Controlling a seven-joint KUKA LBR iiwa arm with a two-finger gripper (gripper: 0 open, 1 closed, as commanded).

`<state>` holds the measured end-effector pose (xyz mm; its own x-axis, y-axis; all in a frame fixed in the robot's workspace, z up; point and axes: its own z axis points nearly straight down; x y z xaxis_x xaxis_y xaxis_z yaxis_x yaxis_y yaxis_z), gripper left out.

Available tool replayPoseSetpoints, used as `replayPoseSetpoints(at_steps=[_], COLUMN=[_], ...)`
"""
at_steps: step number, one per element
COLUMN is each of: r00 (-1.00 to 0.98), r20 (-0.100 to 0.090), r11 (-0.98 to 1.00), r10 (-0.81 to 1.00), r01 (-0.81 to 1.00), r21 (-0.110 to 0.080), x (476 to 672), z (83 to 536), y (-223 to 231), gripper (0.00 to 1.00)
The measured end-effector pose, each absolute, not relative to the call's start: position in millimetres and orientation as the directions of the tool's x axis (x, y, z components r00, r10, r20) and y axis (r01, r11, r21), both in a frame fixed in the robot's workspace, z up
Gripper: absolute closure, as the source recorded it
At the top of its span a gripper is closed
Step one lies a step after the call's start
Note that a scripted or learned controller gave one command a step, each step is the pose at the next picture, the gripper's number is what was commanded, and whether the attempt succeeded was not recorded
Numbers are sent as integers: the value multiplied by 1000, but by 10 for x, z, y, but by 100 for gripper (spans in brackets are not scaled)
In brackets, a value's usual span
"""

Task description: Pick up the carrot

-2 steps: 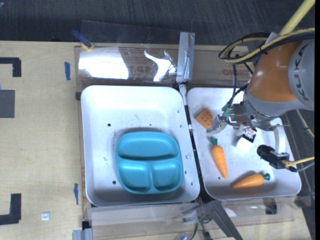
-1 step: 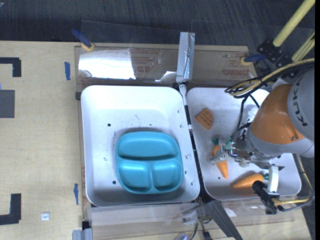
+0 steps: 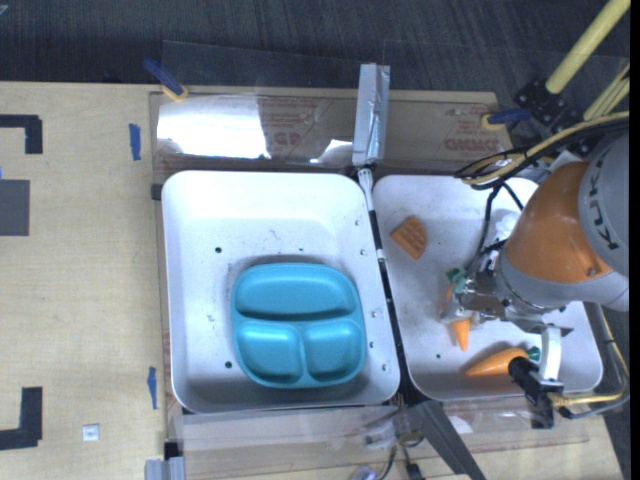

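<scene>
We see the carrot [image 3: 494,363] lying in the right bin [image 3: 425,363], near its front wall, long axis running roughly left to right with the narrow tip towards the left and slightly lower. Our claw [image 3: 468,303] hovers just above and to the left of it, close to a small orange piece [image 3: 460,334] standing apart from the carrot. Whether the claw is released or clenched we cannot tell. We judge the coming move must shift the claw towards the front right.
</scene>
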<state>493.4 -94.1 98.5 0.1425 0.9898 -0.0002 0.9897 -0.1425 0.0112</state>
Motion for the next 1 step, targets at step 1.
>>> replayPoseSetpoints(at_steps=[1], r00=[231], r20=[2], r11=[-231], r10=[973], r01=[973], r21=[6], x=[4864], z=[2236], y=[-761], gripper=[100])
